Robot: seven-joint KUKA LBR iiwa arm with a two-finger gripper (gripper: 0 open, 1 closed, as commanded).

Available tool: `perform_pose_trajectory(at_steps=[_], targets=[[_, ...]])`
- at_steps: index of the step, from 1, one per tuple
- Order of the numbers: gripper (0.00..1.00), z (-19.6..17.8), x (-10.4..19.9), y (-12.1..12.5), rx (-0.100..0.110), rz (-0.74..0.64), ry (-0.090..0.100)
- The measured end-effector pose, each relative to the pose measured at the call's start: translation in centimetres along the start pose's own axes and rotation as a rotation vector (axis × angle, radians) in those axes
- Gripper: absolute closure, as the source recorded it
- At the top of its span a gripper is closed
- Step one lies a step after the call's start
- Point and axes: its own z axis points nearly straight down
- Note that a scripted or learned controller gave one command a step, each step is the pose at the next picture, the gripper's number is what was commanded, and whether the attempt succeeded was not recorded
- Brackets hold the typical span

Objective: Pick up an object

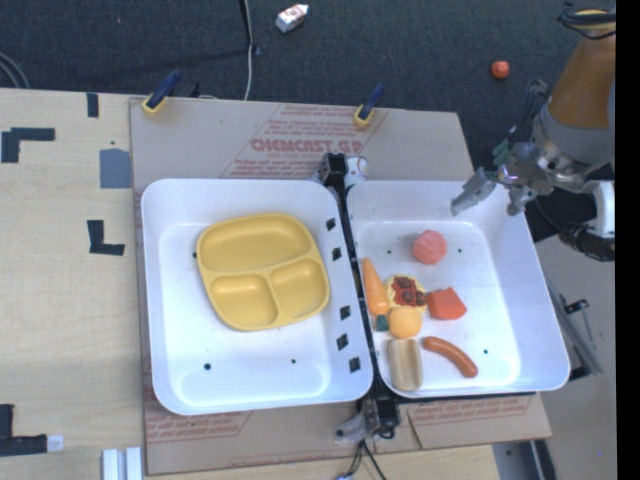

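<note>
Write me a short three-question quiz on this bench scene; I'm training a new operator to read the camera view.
1. True or false: the yellow divided tray lies in the right bin.
2. Which item lies nearest the tool? A) pink ball B) sausage C) carrot
3. Fill in: the tool sits above the right bin's ____ rim.

Key: 1 false, it lies in the left bin; 2 A; 3 far.

- Red block lettering [305, 146] is printed on the brown cardboard sheet [420, 143] under the two bins; from here it looks like "CHEMCAST GP", though it's faint.
- More red print shows at the cardboard's lower edge, too small to read.
</note>
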Motion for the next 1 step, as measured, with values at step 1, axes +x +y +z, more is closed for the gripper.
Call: perform_pose_trajectory(at_steps=[1], targets=[[0.00,13.17,3.32,-0.38,0.012,-0.002,0.005]])
